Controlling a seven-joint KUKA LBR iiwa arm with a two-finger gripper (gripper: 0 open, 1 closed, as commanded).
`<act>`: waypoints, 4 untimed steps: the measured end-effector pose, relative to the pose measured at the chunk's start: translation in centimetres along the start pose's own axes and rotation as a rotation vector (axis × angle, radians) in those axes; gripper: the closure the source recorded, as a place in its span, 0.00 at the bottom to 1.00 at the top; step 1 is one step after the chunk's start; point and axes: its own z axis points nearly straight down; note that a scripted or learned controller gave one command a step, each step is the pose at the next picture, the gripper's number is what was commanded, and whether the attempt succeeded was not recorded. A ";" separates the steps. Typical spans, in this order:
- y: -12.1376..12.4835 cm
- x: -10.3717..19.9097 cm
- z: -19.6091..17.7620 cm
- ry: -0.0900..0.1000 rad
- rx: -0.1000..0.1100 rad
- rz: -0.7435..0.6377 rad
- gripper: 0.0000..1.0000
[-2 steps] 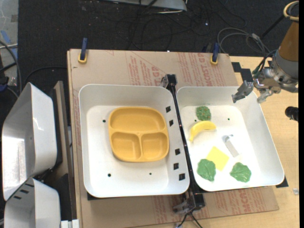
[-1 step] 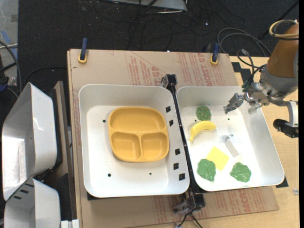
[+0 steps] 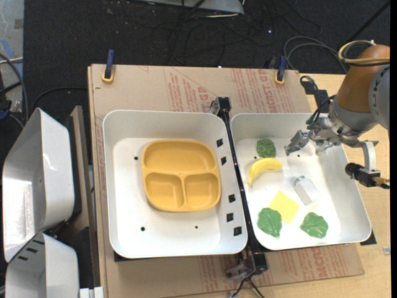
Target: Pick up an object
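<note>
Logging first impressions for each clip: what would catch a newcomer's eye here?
The big yellow divided tray sits alone in the left bin. The right bin holds a yellow banana and green pieces, with the claw hovering over its far end.

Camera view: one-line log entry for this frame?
end effector: over right bin, nothing held | nearest: small green piece, banana | left bin: yellow tray

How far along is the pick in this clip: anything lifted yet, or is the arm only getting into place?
Done: nothing looks picked. The banana, yellow square, grey block and three green pieces all lie on the right bin floor. In hand: the claw hangs over that bin's far side, near the upper green piece, with nothing visible between its fingers. Left: descend, grasp and lift.
</note>
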 end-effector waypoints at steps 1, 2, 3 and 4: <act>0.0 0.1 2.1 -0.001 -0.003 -0.001 0.00; 0.1 0.1 0.8 -0.003 -0.008 -0.003 1.00; 0.2 -0.3 -5.6 -0.004 -0.012 -0.001 1.00; 0.3 -0.2 -12.1 -0.004 -0.013 -0.002 1.00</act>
